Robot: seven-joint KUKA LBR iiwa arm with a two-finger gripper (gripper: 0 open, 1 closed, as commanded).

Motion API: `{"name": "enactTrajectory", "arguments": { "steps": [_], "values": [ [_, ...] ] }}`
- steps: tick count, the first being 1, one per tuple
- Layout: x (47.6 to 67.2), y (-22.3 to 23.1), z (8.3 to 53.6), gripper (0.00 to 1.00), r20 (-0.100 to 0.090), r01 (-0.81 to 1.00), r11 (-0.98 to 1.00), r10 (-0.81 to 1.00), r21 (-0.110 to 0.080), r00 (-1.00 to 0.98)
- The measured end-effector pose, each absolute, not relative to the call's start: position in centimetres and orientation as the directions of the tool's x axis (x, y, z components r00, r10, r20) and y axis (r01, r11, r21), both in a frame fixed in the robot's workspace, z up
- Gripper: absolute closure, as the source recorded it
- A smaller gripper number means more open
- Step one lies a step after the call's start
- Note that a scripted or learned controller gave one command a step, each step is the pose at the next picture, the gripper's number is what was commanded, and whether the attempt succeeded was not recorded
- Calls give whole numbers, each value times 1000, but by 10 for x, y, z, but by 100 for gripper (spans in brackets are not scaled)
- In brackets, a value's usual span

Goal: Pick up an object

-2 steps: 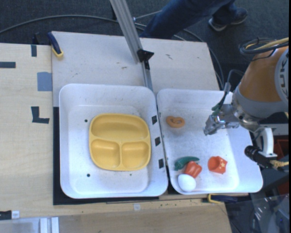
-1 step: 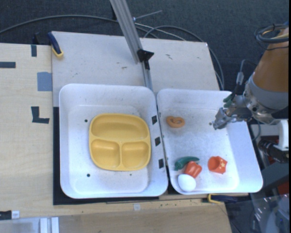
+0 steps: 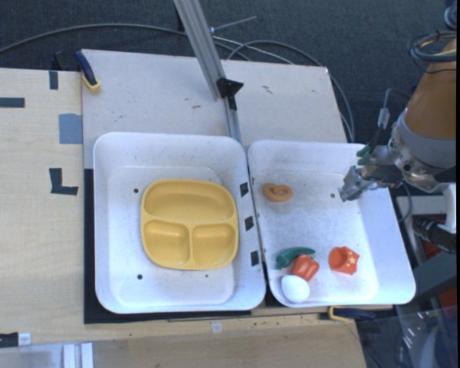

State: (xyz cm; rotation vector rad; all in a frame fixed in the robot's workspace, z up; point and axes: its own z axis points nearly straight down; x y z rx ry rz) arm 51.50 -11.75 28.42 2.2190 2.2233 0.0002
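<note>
The right bin holds a small brown pretzel-like piece near its upper left. A red and green pepper toy, a white egg and an orange-red piece lie along its front. My gripper hangs over the right bin's upper right part, to the right of the brown piece and well above the orange-red piece. Nothing shows between its fingers. The arm's orange band sits at the right edge.
The left bin bears a yellow divided plate. A metal camera post slants over the bench behind the bins. Cables run across the dark floor at the back. A yellow and blue tool lies at the bench's back left.
</note>
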Motion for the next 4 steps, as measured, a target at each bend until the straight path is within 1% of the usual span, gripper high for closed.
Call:
{"name": "enactTrajectory", "arguments": {
  "steps": [1, 2, 3, 4],
  "values": [
    [514, -64, 261, 100, 1, 1000, 6, 1000, -3, -6],
    [521, -15, 259, 100, 1, 1000, 7, 1000, -2, -7],
    [512, 35, 239, 100, 1, 1000, 6, 1000, -5, -6],
    [522, 90, 240, 100, 1, 1000, 8, 1000, -2, -8]
  ]
}}
